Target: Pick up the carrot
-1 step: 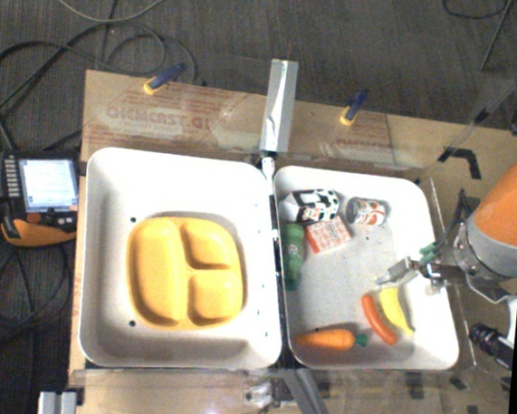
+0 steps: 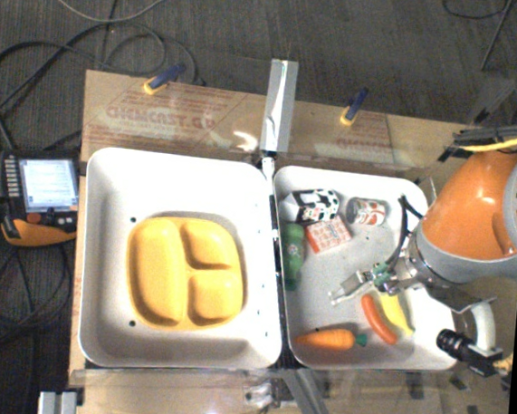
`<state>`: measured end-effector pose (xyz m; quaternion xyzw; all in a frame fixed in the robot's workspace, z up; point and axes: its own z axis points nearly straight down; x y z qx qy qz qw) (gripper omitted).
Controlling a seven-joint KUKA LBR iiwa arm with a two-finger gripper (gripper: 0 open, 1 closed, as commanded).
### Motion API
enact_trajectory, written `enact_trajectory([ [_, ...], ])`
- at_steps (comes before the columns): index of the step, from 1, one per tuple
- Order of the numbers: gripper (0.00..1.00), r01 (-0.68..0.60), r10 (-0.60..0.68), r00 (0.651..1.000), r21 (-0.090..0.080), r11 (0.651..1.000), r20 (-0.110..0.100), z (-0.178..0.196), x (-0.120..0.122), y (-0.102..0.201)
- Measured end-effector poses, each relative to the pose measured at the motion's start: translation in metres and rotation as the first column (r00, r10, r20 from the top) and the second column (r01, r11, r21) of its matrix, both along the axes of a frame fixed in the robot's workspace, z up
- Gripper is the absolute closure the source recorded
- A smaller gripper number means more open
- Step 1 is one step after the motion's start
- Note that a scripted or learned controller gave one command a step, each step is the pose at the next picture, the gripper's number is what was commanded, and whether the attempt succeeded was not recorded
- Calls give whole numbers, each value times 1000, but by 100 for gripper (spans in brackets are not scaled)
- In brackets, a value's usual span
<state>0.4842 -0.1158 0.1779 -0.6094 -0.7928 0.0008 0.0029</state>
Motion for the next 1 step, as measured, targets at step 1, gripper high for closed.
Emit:
enact_trajectory([
  [1,0,-356,356,934,1,934,2,3,0,33],
])
